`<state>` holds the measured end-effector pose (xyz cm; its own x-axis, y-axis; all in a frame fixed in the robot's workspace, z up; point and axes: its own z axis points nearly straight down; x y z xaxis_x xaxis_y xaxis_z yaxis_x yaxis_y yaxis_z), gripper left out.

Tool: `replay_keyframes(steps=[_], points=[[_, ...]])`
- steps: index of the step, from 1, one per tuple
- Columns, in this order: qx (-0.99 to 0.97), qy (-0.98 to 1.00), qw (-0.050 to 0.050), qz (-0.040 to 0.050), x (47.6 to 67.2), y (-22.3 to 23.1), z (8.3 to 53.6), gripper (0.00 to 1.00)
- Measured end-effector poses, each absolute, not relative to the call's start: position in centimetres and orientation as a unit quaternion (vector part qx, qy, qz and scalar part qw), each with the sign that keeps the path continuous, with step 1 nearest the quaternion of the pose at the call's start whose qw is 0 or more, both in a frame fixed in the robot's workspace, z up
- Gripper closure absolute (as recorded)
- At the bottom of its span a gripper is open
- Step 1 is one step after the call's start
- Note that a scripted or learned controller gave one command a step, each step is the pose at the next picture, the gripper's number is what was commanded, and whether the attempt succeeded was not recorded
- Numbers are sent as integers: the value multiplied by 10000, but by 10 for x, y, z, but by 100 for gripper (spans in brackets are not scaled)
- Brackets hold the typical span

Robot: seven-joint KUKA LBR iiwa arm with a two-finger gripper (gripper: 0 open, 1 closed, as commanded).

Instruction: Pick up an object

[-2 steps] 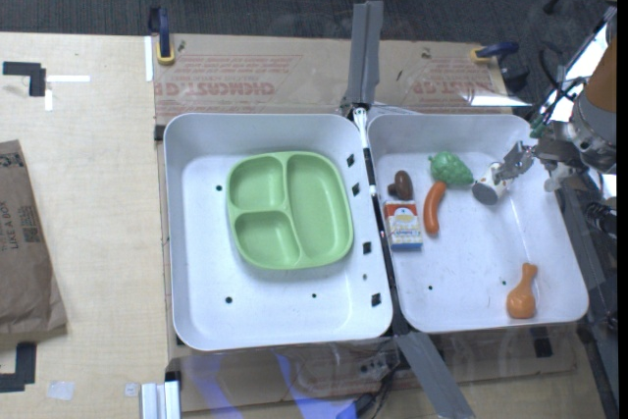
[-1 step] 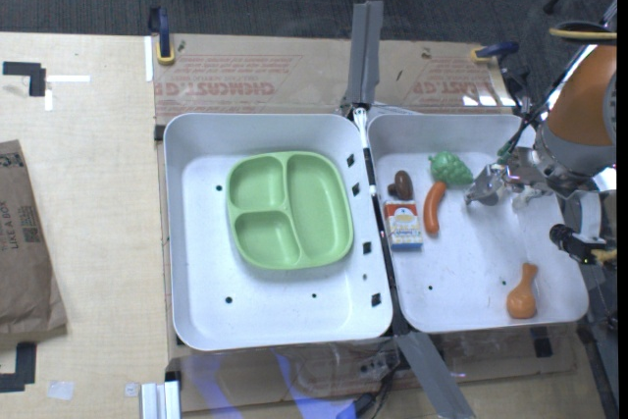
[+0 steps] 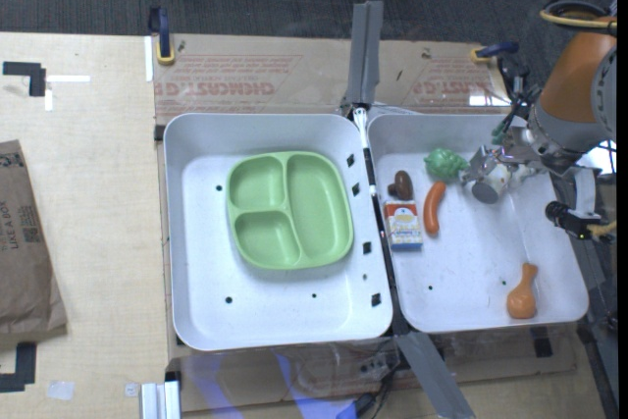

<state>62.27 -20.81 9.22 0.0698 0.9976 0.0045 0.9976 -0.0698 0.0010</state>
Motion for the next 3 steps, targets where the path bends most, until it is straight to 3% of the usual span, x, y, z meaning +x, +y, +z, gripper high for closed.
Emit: replay_keyframes(steps=[1, 2, 3], points=[[-7318, -6815, -8, 1, 622, -212, 102, 100], [-6619, -7496, -12, 5, 659, -205, 197, 100], [-7243, -6894, 3, 9, 659, -222, 138, 100]])
